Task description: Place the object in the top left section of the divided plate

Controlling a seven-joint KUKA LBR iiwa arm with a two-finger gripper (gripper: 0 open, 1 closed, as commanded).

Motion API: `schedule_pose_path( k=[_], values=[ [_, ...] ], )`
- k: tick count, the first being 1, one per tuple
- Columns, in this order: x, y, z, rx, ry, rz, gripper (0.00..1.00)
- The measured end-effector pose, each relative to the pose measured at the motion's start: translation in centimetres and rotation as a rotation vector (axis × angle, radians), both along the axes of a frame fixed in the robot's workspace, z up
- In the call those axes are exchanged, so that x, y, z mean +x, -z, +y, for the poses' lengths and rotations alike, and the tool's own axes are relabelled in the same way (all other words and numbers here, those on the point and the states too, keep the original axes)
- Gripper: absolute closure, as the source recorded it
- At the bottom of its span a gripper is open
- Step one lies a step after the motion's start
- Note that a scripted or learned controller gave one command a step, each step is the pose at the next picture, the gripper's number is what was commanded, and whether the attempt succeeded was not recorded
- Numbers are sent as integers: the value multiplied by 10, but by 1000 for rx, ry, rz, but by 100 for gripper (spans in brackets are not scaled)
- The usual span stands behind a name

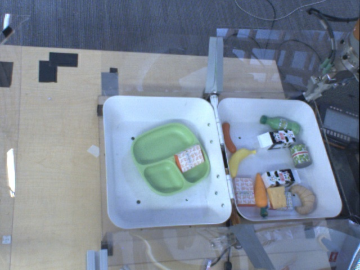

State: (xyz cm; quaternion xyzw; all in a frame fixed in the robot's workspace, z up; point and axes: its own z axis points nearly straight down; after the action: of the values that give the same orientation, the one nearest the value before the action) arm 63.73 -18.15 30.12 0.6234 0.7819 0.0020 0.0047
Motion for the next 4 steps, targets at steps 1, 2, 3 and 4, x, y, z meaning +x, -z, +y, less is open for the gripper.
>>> schedule_pose_path(
  k=[1,2,3,4],
  values=[
    [33,-25,-23,-2,-112,-1,100],
    [33,-81,4,-2,-202,0,100],
    [3,-89,-3,-1,-167,2,100],
    [32,-96,-16,-3,-263,0,100]
  ],
)
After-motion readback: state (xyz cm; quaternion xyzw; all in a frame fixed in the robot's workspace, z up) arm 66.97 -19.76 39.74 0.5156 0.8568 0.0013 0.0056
